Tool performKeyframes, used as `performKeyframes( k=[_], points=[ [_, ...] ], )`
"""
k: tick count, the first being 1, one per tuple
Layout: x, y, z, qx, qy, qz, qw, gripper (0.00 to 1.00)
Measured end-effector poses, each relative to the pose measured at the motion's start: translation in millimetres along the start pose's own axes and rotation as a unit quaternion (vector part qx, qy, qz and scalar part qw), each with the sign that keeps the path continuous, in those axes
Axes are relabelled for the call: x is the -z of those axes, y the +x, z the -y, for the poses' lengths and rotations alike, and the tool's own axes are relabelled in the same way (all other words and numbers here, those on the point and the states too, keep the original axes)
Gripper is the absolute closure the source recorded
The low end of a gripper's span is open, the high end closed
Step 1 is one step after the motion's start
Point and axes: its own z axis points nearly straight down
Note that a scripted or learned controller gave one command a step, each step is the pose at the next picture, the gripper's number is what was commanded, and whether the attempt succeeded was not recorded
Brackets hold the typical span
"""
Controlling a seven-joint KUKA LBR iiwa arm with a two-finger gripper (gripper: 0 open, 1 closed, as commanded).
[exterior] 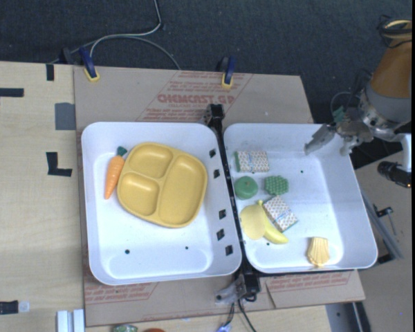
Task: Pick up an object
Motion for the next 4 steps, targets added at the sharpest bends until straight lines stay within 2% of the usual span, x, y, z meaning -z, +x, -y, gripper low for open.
performKeyframes(
  k=[1, 2, 3, 4],
  points=[
    [-46, 87, -17, 0.001, 0.0, -0.001, 1.0, 0.0],
    [-116, 92, 14, 0.0, -0.001, 0.0, 1.0, 0.0],
    [-116, 99, 33, 0.0, -0.003, 0.001, 1.0, 0.0],
    [-107, 100, 33, 0.0, -0.002, 0.001, 1.0, 1.0]
  ],
)
